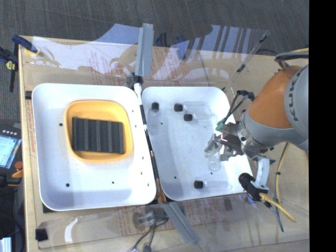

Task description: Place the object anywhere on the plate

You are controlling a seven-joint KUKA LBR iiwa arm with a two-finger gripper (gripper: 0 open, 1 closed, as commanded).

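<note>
A yellow plate (98, 109) with a dark ribbed middle lies in the left bin (47, 140). Several small black-capped, see-through objects are scattered in the right bin (173, 156): one at the upper left (155, 107), two close together near the top (178, 108) (188, 117), and one near the front edge (198, 184). My gripper (216, 148) hangs low over the right side of the right bin, above a faint clear piece (214, 165). Whether anything is in its grasp is hidden by glare and the wrist.
The grey arm with its orange band (273, 101) comes in over the right bin's right edge, trailing cables (262, 190). A ridge (147, 140) separates the two bins. A clear sheet and a grey bar (144, 49) stand behind them.
</note>
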